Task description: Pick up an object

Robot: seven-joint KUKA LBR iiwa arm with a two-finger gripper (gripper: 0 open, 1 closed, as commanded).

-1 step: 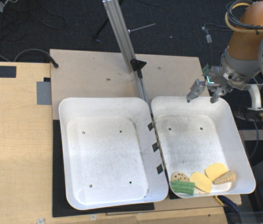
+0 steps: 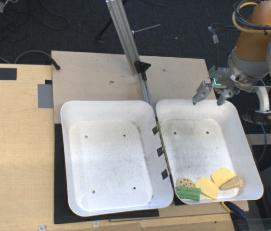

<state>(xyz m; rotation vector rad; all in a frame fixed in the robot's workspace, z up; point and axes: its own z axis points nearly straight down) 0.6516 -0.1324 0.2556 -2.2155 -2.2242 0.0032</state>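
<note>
Bench carrying two white bins side by side. Gripper (image 2: pixel 211 96) hovering over far rim of right bin (image 2: pixel 200 143), fingers spread apart, nothing between them. Objects sitting at near edge: yellow pieces (image 2: pixel 215 182), green piece (image 2: pixel 189 193), cookie (image 2: pixel 185 182), cone (image 2: pixel 231 183). Approach step, by my read. Next move: travelling near, descending, closing on one.

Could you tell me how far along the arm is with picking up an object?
Done: nothing yet looks picked. The gripper hangs open above the far rim of the right bin, with nothing between its fingers. Left: the yellow pieces, the cone, the green piece and the brown cookie all lie in that bin's near corner, untouched.
</note>
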